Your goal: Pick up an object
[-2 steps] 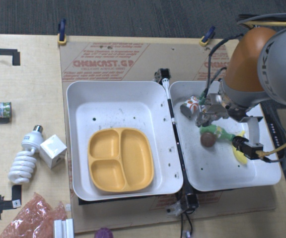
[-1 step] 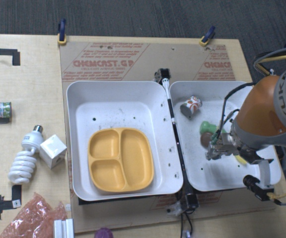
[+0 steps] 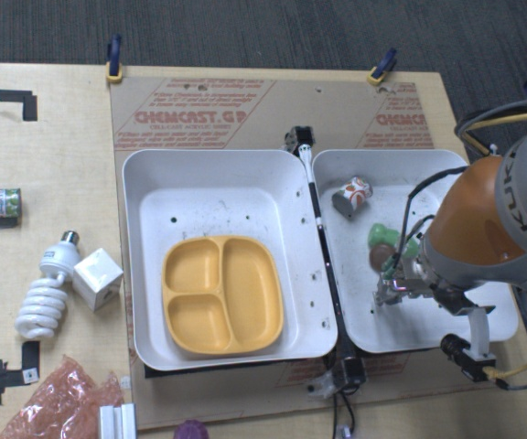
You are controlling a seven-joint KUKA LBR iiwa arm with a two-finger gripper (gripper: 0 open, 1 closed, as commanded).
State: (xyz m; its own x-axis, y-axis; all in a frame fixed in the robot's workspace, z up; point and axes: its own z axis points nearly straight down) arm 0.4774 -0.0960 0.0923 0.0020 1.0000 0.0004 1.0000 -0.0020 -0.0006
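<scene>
Grey arm (image 3: 483, 236) low over right bin (image 3: 428, 337), gripper (image 3: 390, 291) just beside green object (image 3: 382, 237). Reaching step, nothing visibly held; finger state impossible to tell. Next: settle over the object and close.

Bright, even overhead light, soft shadows inside the white bins (image 3: 135, 245), sharp focus throughout.

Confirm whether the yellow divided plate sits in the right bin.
No, the yellow divided plate lies in the left bin.
</scene>
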